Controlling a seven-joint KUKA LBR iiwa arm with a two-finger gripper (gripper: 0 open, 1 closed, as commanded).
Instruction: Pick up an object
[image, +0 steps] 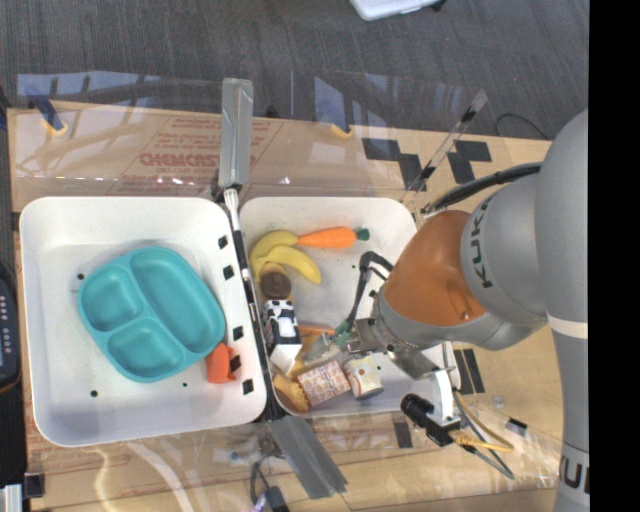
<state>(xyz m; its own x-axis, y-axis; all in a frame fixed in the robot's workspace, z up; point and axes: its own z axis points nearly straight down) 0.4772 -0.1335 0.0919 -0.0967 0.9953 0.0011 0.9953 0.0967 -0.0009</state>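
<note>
White bins (60, 300) are set side by side on the bench so that objects can be taken from one. A blue tray (150, 312) lies in the left bin. Toward 9 o'clock of the arm (470, 280), a banana (285, 255), carrot (328, 238) and small packet (322, 383) lie clustered. The pincer (345, 340) is lowered over this clutter; whether it is spread or pinching cannot be told.

We see our big grey arm (530, 250) coming in from the right side of the picture. Its orange band (430, 275) sits near the middle right. Our gripper (345, 340) points down and left, low in the picture.
</note>
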